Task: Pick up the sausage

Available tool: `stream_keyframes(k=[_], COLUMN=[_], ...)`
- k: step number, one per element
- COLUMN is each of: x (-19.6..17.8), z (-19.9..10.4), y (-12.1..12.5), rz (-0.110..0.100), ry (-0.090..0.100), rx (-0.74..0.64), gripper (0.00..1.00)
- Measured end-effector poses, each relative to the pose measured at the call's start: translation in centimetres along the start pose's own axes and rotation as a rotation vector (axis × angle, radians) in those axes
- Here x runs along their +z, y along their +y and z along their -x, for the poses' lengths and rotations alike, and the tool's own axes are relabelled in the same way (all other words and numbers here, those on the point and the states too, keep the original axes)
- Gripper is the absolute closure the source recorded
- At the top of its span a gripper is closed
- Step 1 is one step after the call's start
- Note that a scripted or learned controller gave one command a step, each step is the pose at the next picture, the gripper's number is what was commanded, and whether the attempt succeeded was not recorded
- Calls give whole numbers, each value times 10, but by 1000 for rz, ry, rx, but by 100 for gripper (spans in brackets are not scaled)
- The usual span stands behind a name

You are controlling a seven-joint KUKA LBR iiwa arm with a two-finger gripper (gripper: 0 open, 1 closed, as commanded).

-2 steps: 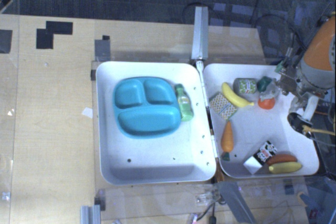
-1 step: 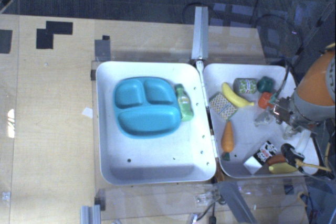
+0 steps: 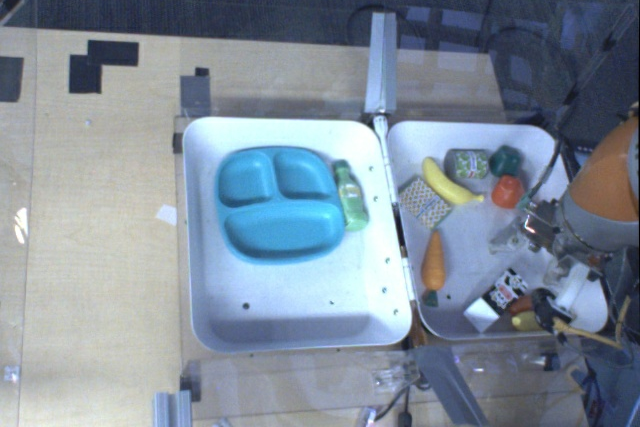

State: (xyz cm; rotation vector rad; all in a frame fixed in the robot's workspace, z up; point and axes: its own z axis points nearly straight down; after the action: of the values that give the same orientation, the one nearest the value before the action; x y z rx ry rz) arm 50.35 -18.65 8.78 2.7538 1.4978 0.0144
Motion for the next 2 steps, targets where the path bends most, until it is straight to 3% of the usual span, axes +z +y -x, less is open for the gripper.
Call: stream_keyframes(k=[1,2], x=[-11,-11], z=[-1,-1], y=[2,2], rz=[3,3], ry=[2,1], rx=[-3,-3], gripper=[100,0])
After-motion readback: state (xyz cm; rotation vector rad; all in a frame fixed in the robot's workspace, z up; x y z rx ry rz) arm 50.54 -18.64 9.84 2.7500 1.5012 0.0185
